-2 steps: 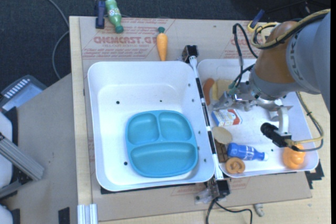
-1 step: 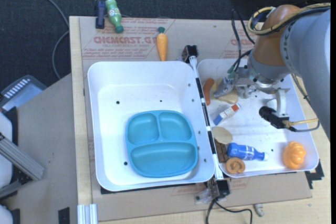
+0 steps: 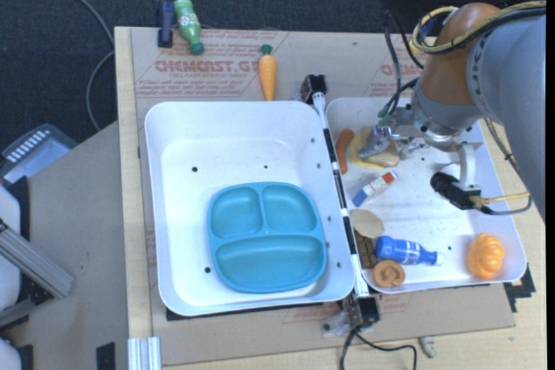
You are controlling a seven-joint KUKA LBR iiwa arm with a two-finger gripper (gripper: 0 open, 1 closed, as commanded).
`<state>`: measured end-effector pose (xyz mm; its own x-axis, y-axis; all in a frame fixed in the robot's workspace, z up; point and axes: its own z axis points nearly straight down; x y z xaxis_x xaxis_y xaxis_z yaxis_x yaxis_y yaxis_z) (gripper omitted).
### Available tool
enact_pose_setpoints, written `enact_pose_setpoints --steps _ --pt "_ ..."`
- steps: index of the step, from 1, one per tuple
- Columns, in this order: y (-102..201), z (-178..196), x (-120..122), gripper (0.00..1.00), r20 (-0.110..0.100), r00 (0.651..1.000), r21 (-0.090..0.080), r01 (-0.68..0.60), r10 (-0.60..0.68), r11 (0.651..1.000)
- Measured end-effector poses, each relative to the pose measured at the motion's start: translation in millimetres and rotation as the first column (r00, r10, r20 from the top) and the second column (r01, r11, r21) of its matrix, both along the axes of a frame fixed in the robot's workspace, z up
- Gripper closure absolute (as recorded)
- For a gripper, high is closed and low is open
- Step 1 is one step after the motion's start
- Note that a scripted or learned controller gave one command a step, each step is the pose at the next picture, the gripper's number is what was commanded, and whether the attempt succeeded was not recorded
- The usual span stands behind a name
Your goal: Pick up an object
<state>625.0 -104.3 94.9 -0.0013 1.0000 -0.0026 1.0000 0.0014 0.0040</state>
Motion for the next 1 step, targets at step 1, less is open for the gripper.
enact_pose_setpoints --steps 1 --pt "56.9 90.1 -45.1 1.0 -0.003 1.0 0.003 0.0 0.0 1.0"
